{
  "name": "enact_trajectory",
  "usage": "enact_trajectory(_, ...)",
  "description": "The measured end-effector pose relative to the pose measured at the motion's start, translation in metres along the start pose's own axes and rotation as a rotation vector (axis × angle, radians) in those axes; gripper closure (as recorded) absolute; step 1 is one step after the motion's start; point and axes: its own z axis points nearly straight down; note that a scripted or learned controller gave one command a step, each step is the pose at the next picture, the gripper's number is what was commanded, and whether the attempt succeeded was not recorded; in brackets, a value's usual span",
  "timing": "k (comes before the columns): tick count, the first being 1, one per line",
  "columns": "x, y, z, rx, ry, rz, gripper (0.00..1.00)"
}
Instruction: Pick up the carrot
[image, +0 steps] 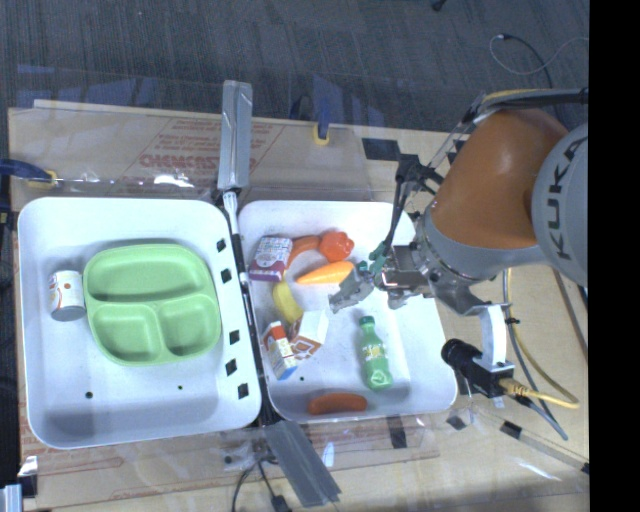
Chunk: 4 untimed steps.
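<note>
Two white bins sit on the bench (120, 150). One carrot (325, 272) lies in the right bin (420, 385), among one green bottle (373, 354), one sausage (337, 403) and one banana (288, 300). The pincer (352, 290) hovers just beside the carrot; whether spread, I cannot tell.

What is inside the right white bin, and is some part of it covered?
The right bin holds a carrot, a red pepper, a banana, a green bottle, a sausage and small cartons. The arm covers its right edge, with the gripper beside the carrot.
</note>
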Motion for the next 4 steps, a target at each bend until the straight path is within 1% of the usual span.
enact_trajectory(1, 0.002, 0.074, 0.01, -0.001, -0.001, -0.093, 0.0)
enact_trajectory(2, -0.039, 0.091, 0.056, 0.003, 0.0, 0.204, 0.0)
enact_trajectory(3, -0.041, 0.127, 0.188, -0.002, -0.001, 0.144, 0.0)
enact_trajectory(4, -0.041, 0.127, 0.178, -0.001, -0.001, 0.14, 1.0)
